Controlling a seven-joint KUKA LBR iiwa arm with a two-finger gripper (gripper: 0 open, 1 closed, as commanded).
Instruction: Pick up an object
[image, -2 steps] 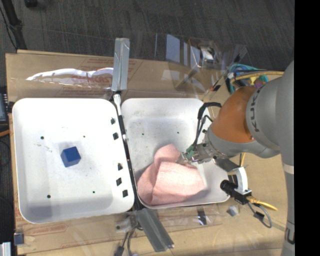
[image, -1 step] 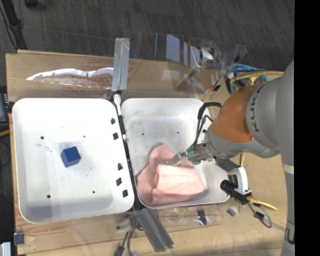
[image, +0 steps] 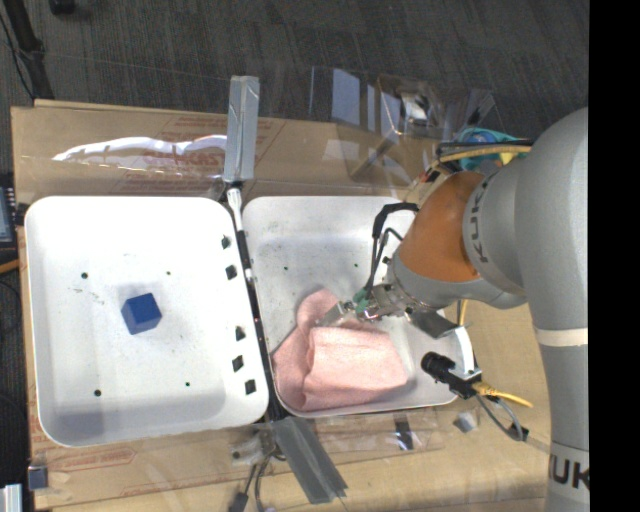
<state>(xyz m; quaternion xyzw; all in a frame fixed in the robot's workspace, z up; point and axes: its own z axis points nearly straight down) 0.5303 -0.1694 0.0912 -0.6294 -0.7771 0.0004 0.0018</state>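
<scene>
Two candidates in view: folded pink cloth (image: 345, 362) in right white bin (image: 300, 225), small blue cube (image: 141, 312) in left white bin (image: 60, 240). My gripper (image: 368, 306) low at cloth's upper edge; grip state unreadable. Nothing lifted; pickup not done.

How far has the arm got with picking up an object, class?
Done: the arm has reached into the right bin, its gripper down at the pink cloth's upper edge. In hand: nothing visibly lifted; the cloth lies in the bin. Left: grip and raise it. The blue cube sits untouched in the left bin.
</scene>
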